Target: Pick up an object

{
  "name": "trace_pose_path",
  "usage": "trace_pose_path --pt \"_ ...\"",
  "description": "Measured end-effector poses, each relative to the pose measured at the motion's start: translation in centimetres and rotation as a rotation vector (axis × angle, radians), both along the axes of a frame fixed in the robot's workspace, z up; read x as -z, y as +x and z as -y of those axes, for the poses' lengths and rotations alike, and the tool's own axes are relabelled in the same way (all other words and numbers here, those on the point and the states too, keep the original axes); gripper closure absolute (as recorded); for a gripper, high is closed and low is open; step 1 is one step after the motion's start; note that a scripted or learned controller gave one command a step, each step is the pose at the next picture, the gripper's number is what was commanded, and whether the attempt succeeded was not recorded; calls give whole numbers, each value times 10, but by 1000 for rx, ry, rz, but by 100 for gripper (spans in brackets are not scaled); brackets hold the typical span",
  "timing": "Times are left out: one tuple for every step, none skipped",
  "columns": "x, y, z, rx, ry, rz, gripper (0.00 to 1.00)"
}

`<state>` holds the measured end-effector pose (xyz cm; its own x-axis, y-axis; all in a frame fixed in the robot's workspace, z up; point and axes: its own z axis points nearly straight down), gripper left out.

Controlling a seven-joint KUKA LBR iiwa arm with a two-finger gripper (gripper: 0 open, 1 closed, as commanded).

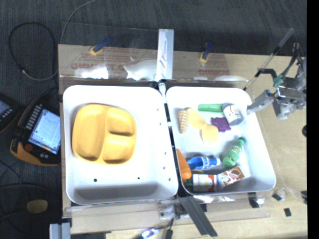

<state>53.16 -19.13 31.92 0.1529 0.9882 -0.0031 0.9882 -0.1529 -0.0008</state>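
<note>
Your main risk is the crowding in the right bin (259, 148): the blue bottle (203, 162), the green bottle (233, 153), the orange carrot-like piece (183, 169) and the labelled jar (212, 181) lie packed against each other near the front wall, so a descent there could likely wedge between two items or nudge one away rather than close on it. The green marker (210, 107), the small white can (232, 114) and the purple grape piece (221, 123) sit near each other toward the back, with pale yellow pieces (202, 126) and a ridged shell-like piece (184, 119) just beside them; round ones may roll off a pinch. The yellow divided tray (104, 133) in the left bin (70, 183) looks too wide to grab. The hand (286, 101) sits off the right bin's back right corner, above the desk (286, 153), outside the bin, nothing between its fingers; spread or pressed together, you cannot tell at this size. Nothing is picked yet.
</note>
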Motion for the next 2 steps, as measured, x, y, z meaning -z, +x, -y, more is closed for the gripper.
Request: trace_pose_path --pt "153 62 -13 189 0 -3 0" --pt "225 108 11 65 4 3 0"
